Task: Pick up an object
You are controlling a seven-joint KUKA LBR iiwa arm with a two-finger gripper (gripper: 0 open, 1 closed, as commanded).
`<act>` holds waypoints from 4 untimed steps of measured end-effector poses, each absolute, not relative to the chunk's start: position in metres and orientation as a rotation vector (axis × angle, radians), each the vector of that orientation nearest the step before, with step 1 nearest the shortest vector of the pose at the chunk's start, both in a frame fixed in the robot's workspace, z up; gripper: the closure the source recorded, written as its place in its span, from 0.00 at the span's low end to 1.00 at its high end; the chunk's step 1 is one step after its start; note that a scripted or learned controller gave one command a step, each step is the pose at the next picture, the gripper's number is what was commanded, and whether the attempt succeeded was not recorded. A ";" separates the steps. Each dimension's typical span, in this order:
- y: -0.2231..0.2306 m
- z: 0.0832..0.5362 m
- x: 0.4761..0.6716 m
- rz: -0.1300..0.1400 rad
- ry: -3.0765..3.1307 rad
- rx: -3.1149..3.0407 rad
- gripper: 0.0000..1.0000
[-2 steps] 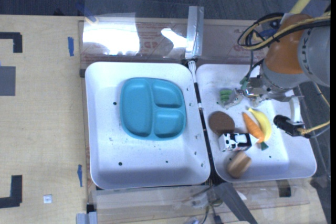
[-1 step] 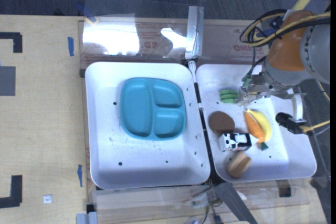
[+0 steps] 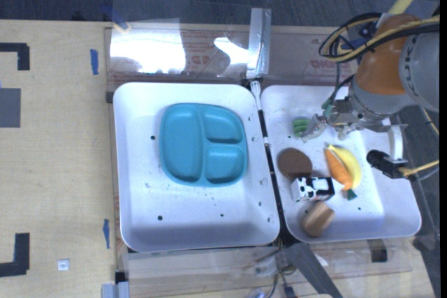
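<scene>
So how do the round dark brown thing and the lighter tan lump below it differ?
The dark brown disc is chocolate-coloured, wider and flatter-looking; the tan lump is paler, smaller and more egg-shaped. The disc lies mid-bin near the divider; the lump sits near the front edge. Both lie loose in the right white bin.

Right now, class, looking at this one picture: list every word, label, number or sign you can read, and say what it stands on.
None can be read.
Reddish print on the brown board behind the right bin: too blurred to read.
Black angular marks on the wooden bench: shapes, not letters.
Black-and-white toy: patches, no text.
</scene>
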State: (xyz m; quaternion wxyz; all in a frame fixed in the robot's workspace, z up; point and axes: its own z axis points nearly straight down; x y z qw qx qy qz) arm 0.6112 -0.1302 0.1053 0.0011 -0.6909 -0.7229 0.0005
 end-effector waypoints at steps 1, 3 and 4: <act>-0.154 0.087 0.544 -0.004 -2.270 -2.177 0.00; -0.070 0.186 0.598 -0.008 -2.332 -2.109 1.00; -0.063 0.197 0.607 -0.001 -2.682 -1.639 1.00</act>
